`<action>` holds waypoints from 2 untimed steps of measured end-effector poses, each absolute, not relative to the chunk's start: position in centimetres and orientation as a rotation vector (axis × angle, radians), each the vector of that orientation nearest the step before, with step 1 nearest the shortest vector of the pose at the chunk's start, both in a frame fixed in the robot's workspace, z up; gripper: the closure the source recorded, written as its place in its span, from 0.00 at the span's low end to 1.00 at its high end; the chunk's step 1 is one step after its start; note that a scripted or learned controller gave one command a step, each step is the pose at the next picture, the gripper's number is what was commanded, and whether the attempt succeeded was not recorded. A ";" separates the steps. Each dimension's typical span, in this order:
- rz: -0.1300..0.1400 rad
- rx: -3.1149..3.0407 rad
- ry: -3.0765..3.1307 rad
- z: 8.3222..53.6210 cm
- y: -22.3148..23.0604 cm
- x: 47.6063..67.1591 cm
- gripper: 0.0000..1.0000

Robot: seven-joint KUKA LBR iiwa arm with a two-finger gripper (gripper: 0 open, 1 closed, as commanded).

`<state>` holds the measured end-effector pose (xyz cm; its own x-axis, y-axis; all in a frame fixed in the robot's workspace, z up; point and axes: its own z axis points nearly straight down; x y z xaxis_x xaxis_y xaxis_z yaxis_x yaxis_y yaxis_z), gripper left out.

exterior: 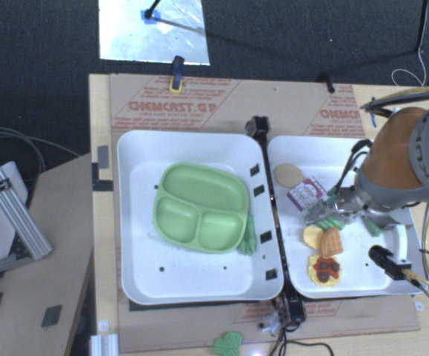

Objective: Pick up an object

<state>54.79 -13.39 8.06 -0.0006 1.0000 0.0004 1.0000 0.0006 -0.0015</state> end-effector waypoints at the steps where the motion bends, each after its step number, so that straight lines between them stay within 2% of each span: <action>1: -0.003 -2.223 -2.224 9.5 -13.4 54.9 1.00; 2: -0.008 -2.213 -2.234 18.9 -6.1 53.6 1.00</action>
